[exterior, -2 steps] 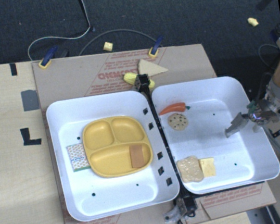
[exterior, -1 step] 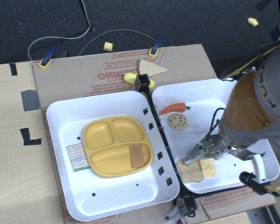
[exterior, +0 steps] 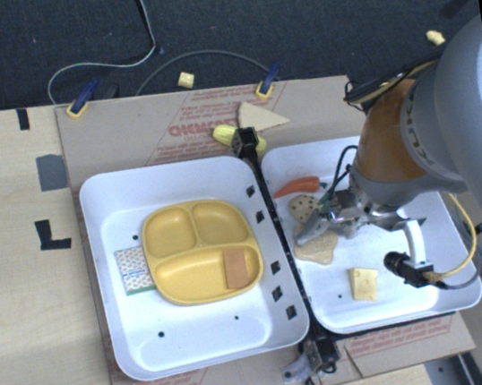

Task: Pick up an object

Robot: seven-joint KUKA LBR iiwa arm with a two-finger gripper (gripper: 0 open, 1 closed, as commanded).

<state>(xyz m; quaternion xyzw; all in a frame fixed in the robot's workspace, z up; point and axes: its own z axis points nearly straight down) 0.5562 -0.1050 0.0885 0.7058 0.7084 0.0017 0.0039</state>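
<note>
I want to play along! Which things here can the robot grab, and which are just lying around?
For the job: gripper, bread piece, cheese cube, cookie, orange carrot.

Lying about: yellow tray, patterned card, blue clamps, cables.

Big grey arm [exterior: 472, 105], rounded casing, with an orange band [exterior: 392, 140] above the wrist; black and yellow cables [exterior: 458, 275] loop off it.
</note>
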